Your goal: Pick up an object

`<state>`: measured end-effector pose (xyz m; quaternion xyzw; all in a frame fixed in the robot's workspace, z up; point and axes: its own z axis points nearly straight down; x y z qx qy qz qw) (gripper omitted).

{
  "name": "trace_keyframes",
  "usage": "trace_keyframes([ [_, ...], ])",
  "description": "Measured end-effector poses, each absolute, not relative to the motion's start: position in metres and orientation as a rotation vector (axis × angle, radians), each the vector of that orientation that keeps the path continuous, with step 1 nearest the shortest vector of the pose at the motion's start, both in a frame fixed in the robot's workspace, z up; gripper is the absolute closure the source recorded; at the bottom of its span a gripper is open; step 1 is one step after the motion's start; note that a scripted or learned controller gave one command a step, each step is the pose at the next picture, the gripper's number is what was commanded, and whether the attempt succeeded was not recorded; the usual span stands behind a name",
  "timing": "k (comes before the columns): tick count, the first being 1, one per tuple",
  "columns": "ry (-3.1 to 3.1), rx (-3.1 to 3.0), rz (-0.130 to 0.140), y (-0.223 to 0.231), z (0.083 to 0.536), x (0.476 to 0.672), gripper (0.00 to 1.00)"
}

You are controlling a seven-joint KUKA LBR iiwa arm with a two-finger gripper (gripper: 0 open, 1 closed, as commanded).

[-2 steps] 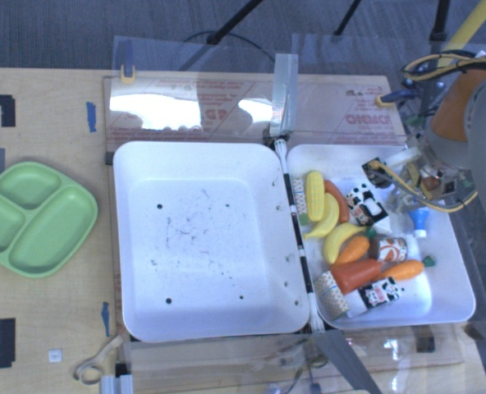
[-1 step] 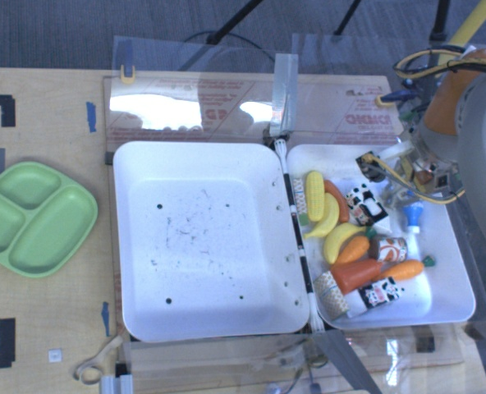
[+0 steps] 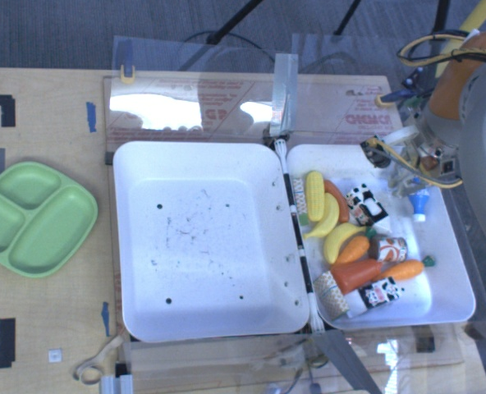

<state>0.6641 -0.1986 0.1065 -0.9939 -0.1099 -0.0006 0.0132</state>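
Hovering over the right bin's upper right corner, my gripper is too cluttered with cables to tell whether it's open; the toy pile, banana, carrots, cow figure, lies below-left, apart from it
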Motion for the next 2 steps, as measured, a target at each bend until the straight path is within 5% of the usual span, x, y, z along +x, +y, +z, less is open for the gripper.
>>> trace_keyframes([
  [2,-0.349,-3.092,-0.019,-0.197,0.102,0.665,1.00],
])
